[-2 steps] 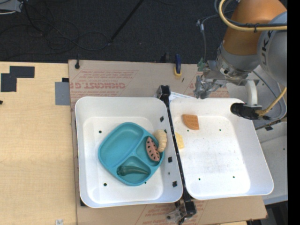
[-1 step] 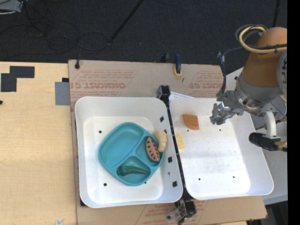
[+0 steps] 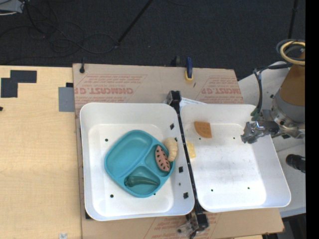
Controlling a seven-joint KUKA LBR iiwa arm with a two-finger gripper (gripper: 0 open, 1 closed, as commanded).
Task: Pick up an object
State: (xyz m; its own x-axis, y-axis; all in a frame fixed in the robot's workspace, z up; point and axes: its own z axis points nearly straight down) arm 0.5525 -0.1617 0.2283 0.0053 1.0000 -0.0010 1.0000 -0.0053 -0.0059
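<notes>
arm point(image 3: 291, 96): at right edge | gripper point(image 3: 250, 132): low, pointing left

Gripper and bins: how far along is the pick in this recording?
Nothing looks picked yet. The gripper sits at the right bin's right rim, apart from the tan piece lying on that bin's floor. The teal plate with its food rests in the left bin. Reaching and grasping remain.
</notes>
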